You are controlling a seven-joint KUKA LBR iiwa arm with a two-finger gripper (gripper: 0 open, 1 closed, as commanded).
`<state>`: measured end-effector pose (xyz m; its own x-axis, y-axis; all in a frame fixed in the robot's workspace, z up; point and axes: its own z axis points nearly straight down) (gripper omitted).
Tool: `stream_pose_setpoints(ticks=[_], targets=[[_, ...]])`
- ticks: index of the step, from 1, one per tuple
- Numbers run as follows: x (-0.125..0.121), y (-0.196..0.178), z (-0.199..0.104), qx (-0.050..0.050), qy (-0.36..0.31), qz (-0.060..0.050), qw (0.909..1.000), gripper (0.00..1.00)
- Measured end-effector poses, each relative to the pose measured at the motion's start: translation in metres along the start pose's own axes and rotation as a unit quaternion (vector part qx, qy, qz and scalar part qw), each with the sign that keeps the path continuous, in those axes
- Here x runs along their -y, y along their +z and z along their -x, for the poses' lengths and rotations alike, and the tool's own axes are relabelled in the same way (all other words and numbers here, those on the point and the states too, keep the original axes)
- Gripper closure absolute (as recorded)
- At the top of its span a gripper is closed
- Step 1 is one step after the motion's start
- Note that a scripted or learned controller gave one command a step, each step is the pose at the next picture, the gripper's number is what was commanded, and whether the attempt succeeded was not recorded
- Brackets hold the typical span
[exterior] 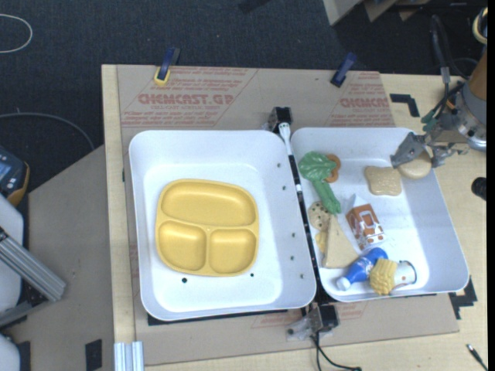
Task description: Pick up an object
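Nearest you, by the front edge of the right bin, lie a blue toy bottle and a yellow corn-like toy, touching each other. Just behind them sit a tan wedge and a small red-and-white packet. Across the divide, the left bin holds a yellow divided plate at its middle. Farther back in the right bin you find a green leafy toy with an orange piece beside it, close to the bin's left wall, and a pale biscuit-shaped piece toward the back right corner. At that corner the claw reaches in over the bin's rim, its fingers spread, with a small tan object just beneath them; you cannot tell whether it is gripped.
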<state>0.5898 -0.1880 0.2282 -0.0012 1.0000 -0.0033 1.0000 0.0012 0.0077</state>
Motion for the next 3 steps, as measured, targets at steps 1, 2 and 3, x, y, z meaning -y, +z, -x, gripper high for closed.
stream_pose_setpoints(ticks=[1, 2, 3], targets=[[0.013, 0.008, -0.048, -0.003, -0.002, -0.006, 1.0, 1.0], [0.027, 0.014, -0.099, -0.003, -0.002, -0.006, 1.0, 1.0], [0.04, 0.008, -0.15, -0.003, -0.002, -0.005, 1.0, 1.0]])
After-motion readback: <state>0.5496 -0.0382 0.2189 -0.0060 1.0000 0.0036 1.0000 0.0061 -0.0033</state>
